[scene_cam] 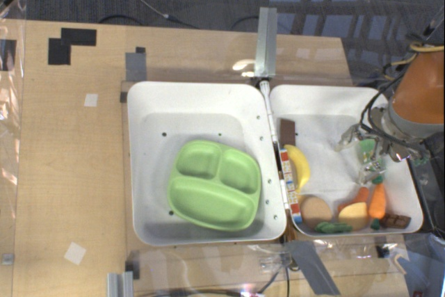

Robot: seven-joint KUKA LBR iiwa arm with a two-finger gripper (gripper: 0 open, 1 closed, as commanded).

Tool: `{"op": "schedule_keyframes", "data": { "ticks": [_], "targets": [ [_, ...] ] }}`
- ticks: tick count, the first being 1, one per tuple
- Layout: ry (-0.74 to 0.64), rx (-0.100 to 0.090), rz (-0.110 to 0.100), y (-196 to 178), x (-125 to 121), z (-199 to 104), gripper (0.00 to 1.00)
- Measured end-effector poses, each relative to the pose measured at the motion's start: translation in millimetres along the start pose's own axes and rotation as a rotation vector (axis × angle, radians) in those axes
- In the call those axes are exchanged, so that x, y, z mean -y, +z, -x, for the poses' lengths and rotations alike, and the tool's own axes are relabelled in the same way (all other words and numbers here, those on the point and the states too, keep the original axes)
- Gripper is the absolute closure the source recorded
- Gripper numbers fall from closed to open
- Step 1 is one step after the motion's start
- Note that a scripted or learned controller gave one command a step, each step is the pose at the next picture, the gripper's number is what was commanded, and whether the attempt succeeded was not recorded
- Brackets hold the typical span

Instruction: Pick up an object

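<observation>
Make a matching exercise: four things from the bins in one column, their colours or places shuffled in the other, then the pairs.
Things:
1. tray
2. banana
3. carrot
4. gripper

Descriptions:
A. orange, by the right bin's near right corner
B. green, in the left bin
C. over the right bin, above the carrot
D. yellow, along the right bin's left wall

Pairs: 1-B, 2-D, 3-A, 4-C

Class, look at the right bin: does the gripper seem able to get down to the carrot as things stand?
Probably yes. The gripper hangs in the right bin just above the carrot, whose upper side is uncovered. Neighbours crowd its lower end, though: a yellow piece and a brown block.
</observation>
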State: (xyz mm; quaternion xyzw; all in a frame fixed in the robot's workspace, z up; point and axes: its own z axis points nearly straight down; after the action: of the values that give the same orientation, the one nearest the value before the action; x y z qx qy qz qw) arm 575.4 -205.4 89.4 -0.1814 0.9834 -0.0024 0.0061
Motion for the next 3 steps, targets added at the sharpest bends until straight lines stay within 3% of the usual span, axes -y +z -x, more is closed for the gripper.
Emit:
{"op": "schedule_keyframes", "data": {
  "ticks": [1, 2, 3],
  "targets": [
    [-0.145, 0.002, -0.001, -1, -27, 19, 0.00],
    [-0.229, 0.001, 0.001, 1, -13, 37, 0.00],
    [-0.423, 0.001, 0.002, 1, 5, 44, 0.00]
  ]
}}
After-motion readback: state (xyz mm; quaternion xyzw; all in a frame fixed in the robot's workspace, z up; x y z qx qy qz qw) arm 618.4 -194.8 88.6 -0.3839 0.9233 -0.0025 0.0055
